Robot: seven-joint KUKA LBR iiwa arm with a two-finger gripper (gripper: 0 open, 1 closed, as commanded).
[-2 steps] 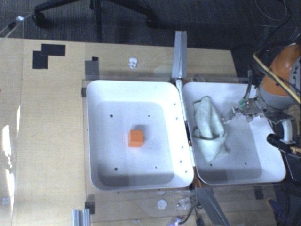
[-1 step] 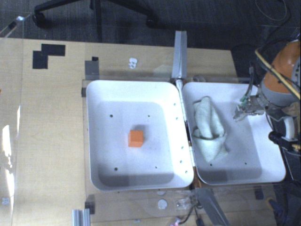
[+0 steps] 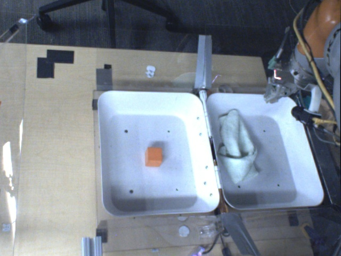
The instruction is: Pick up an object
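Orange cube [image 3: 154, 157] in left bin [image 3: 114, 196]; crumpled cloth [image 3: 237, 145] in right bin [image 3: 306, 193]; pincer [image 3: 273, 94] above its far rim, grip unreadable.

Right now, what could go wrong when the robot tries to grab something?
1. The cloth in the right bin is soft and crumpled, so the gripper might pinch just a fold and let it slip.
2. The orange block sits in the left bin, far from the gripper, so the long reach might miss something that small.
3. The gripper hangs by the right bin's back corner and could bump its rim.
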